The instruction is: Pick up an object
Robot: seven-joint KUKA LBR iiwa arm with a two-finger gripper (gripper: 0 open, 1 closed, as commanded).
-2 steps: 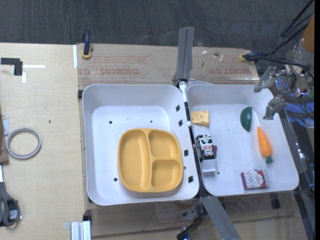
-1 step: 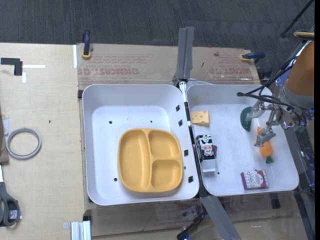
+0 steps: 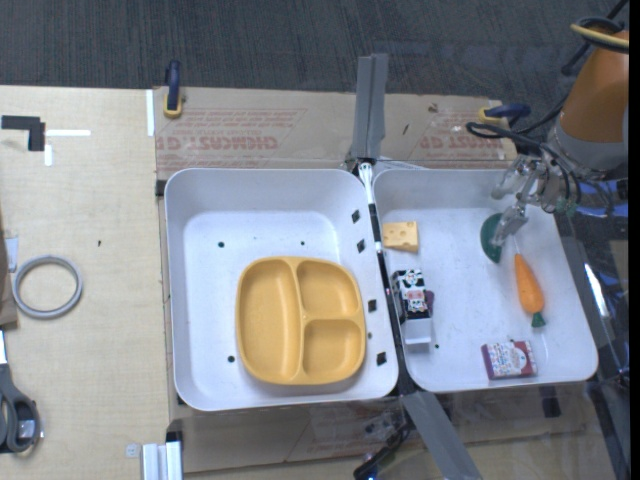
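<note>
Camera view | tool (image 3: 516, 212) near right bin (image 3: 575, 298) far edge | carrot (image 3: 528, 285) beside

Red printing runs along the cardboard sheet (image 3: 262, 128) lying far of the left bin (image 3: 185, 298); it appears upside down and mirrored, and its letters cannot be read with certainty. More red printing of the same kind marks the cardboard (image 3: 450, 133) far of the right bin (image 3: 575, 353), equally unreadable. The small red packet (image 3: 508, 359) at the near right of the right bin bears a printed face too small to read. No other text, number or sign is legible.
</note>
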